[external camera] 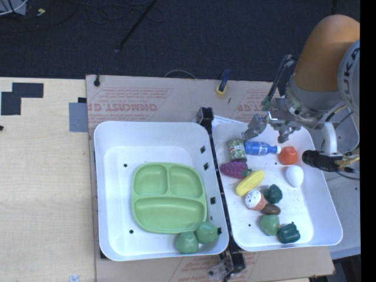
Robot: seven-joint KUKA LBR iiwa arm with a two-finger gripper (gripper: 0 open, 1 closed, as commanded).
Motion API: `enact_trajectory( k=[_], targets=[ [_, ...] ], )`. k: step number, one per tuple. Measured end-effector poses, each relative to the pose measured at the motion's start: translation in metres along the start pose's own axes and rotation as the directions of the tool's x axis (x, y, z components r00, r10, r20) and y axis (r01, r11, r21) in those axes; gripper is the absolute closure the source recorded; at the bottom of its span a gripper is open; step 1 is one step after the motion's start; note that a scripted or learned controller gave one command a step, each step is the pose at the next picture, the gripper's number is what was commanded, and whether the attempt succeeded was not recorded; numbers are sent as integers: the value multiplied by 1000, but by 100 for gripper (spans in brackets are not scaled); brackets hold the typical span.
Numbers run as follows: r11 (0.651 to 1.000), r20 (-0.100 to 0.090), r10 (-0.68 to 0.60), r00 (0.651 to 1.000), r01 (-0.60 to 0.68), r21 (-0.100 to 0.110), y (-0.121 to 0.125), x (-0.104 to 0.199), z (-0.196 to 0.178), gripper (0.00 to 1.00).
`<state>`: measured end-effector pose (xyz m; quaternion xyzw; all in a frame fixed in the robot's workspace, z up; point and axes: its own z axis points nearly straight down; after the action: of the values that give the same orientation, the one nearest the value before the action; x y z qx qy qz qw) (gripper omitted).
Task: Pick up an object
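While the gripper point(269, 128) hangs spread with nothing between its fingers just above the blue bottle point(260, 148), which lies in the right bin point(329, 216), the pick looks not yet made.

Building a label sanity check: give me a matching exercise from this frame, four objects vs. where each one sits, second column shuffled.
Objects:
1. green divided plate
2. blue bottle
3. white egg
4. yellow corn

Places:
A. right bin, just below the orange-red piece
B. left bin, middle
C. right bin, just right of the purple grapes
D. right bin, near its far edge, under the gripper

Pairs: 1-B, 2-D, 3-A, 4-C

For reference: orange-red piece, purple grapes, gripper, left bin, right bin.
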<state>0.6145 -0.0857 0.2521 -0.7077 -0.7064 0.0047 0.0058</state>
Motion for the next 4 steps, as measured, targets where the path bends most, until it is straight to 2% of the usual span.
enact_trajectory(
  k=[1,2,3,4],
  targets=[
    [1000,1,-2,1000,2,-14,2,0,-8,0],
    [1000,1,-2,1000,2,-9,3,8,40,0],
    [1000,1,-2,1000,2,-8,7,2,100,0],
    [1000,0,-2,1000,2,-8,10,6,145,0]
  ],
)
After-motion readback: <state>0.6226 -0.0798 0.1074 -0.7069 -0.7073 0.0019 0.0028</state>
